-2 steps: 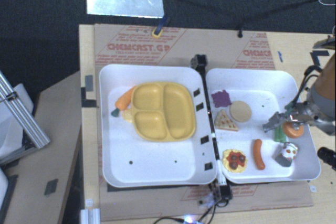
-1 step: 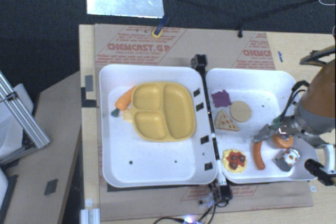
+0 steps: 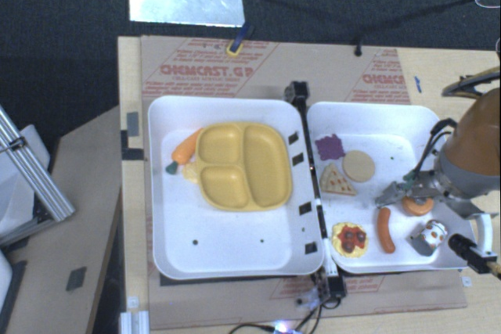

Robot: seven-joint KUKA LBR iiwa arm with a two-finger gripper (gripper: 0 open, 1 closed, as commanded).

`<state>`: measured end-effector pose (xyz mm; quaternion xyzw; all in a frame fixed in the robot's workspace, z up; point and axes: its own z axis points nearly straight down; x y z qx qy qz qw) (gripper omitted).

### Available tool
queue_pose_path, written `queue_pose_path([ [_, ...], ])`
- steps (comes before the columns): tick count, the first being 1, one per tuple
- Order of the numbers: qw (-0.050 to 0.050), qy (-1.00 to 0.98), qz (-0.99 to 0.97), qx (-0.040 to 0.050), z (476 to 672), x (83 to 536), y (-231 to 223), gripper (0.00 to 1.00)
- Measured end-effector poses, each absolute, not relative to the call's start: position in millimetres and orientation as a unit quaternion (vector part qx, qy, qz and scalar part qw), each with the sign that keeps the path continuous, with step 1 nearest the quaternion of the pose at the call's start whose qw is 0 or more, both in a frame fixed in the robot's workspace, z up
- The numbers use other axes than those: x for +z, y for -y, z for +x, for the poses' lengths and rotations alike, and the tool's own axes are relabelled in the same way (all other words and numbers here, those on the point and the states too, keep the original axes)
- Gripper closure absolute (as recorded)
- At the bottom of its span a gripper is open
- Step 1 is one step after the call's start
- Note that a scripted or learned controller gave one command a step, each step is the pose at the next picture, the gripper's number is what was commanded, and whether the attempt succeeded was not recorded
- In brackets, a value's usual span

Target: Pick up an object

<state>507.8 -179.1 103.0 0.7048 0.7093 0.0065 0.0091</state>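
The arm (image 3: 473,145) is reaching in from the 3 o'clock side and is hanging over the right bin (image 3: 391,117), one of two white bins lying side by side on the counter (image 3: 329,62). Its gripper (image 3: 409,193) is sitting low over the 3 o'clock part of this bin, and I cannot tell its state from this view. An orange round piece (image 3: 417,206) is lying just under the gripper, touching it or almost touching; I cannot tell if it is being gripped. In the same bin, a purple piece (image 3: 329,145) is lying at about 10 o'clock, a beige round disc (image 3: 359,166) is lying just beside it toward the centre, and a pizza slice toy (image 3: 337,181) is touching the disc at its 8 o'clock side. A red sausage toy (image 3: 386,230) is lying at about 6 o'clock, a small round pizza toy (image 3: 350,239) at 7 o'clock, and a grey metallic object (image 3: 427,237) at 5 o'clock, near the gripper. In the left bin (image 3: 168,231), a yellow divided plate (image 3: 243,166) is resting in the middle. A carrot toy (image 3: 185,148) is lying at the plate's 9 o'clock edge, touching it.
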Motion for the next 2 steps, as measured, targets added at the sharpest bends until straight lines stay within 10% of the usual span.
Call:
queue_pose_path([
  [1, 0.015, -0.708, 0.706, 0.0049, 508.3, 113.1, 183.4, 1.00],
  [2, 0.003, -0.709, 0.706, 0.0016, 507.8, 177.0, 182.5, 1.00],
])
